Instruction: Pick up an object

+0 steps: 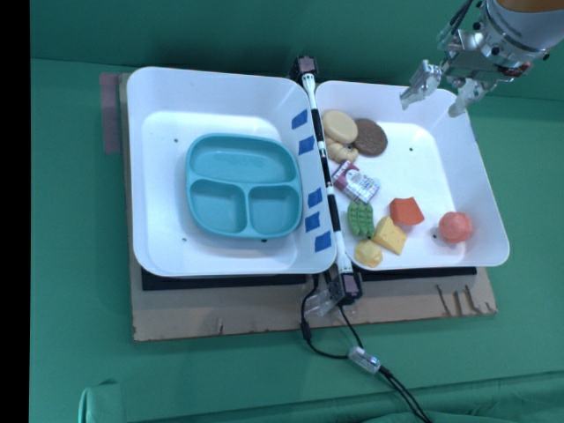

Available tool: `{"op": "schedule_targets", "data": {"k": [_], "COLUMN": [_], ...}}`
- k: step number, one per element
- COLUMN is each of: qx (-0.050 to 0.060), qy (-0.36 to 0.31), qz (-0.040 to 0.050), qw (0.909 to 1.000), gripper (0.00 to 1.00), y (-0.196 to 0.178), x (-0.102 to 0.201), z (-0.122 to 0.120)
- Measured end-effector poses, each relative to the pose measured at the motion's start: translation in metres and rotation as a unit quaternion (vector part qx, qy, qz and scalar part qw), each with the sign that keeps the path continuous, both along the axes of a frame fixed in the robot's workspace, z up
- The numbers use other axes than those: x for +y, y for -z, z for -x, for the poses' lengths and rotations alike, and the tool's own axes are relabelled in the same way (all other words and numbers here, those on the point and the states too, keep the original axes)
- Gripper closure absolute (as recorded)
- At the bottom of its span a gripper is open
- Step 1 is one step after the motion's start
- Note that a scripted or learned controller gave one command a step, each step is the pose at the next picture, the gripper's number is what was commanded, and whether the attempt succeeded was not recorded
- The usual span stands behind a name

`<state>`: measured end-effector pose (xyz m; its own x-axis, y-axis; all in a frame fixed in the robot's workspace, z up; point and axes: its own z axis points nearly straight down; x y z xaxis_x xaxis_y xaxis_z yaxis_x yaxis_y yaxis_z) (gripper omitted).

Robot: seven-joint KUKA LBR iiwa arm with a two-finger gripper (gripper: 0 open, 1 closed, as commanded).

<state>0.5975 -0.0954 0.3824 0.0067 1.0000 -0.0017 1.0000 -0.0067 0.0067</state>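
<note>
We see two white bins side by side on the green worktop. The left bin holds a teal plate with three compartments. In the right bin there are small food toys: a beige round piece touching a brown cookie, a small packet, a green piece, a yellow wedge, a small yellow piece, an orange-red piece and a pink-red ball near the right wall. The tool hangs above the far right corner of this bin, its two fingers apart, with nothing between them.
</note>
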Motion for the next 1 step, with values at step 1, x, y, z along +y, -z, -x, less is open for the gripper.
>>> {"op": "schedule_targets", "data": {"k": [1], "qx": [0.000], "qy": [0.000], "qz": [0.0014], "qw": [1.0000], "gripper": [0.00], "y": [0.1331], "x": [-0.0055], "z": [-0.0482]}}
